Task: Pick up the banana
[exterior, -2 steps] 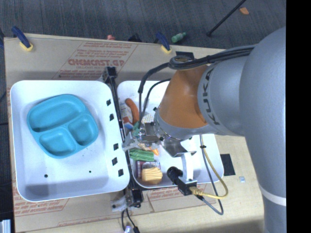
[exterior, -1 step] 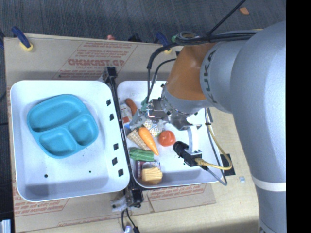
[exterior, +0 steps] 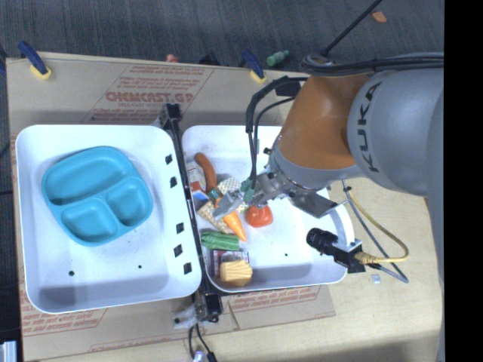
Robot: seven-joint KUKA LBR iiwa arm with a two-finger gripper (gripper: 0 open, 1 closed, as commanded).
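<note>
The KUKA arm [exterior: 362,127] reached in over the right bin [exterior: 302,266], its bulk covering that bin's far right part, and the gripper [exterior: 245,195] hung low among the toy food near the bin's centre; whether the jaws were spread or pressed together could not be told. The left bin [exterior: 38,277] held only a blue divided tray [exterior: 96,193] and played no part in this step. No clear banana shape could be made out; the likeliest candidate was a yellow item [exterior: 235,273] lying against the right bin's near wall, well apart from the gripper. To do the approach well, the gripper would probably need to rise clear of the tomato [exterior: 259,216] and carrot [exterior: 235,225], pass over the green vegetable [exterior: 219,240], and descend with the jaws across the yellow item's short axis. The near wall and the divider between the bins crowded that corner. Open floor lay to the item's right, the better entry side.
</note>
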